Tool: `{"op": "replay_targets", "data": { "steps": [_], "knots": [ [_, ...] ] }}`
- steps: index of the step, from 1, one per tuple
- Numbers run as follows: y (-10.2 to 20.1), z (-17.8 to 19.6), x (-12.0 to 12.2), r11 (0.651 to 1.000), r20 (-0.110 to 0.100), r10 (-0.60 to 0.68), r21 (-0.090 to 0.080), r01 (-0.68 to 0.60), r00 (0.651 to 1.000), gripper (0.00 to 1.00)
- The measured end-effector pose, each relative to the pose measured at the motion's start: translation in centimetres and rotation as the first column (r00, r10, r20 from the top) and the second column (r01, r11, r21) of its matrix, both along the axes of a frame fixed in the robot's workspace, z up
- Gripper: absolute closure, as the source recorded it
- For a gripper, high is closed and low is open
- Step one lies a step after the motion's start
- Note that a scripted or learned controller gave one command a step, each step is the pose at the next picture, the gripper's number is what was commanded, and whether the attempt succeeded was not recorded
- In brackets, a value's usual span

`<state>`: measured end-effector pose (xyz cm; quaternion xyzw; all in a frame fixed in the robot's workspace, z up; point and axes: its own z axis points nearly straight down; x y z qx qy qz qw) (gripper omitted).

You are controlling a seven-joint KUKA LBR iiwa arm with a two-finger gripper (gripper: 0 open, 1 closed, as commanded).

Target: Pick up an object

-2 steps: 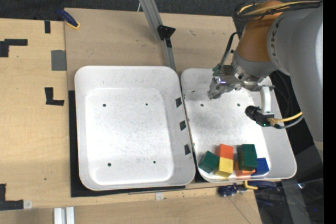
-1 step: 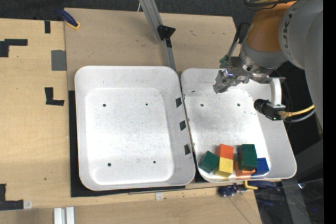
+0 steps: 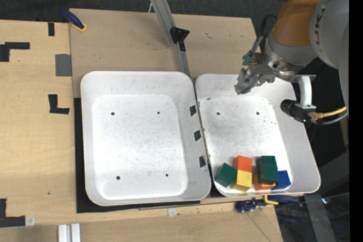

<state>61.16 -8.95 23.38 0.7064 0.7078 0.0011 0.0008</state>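
Note:
Several small blocks lie bunched at the near edge of the right bin (image 3: 295, 139): a green block (image 3: 226, 174), an orange block (image 3: 244, 163), a yellow block (image 3: 244, 179), a dark green block (image 3: 267, 168) and a blue block (image 3: 282, 179). My gripper (image 3: 245, 83) hangs over the far rim of the right bin, well away from the blocks. Nothing shows between its fingers. It is too small and dark for the gap to be read.
The left bin (image 3: 136, 133) lies beside the right one, with black clips along the seam between them. A slanted metal pole (image 3: 161, 3) rises behind the bins. Black tape marks sit on the wooden bench at the left.

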Motion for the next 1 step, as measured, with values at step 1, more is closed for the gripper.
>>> {"op": "replay_targets", "data": {
  "steps": [1],
  "knots": [
    [5.43,0.9,1.55,1.0,-0.002,0.005,0.002,-0.005,1.0,1.0]
  ]
}}
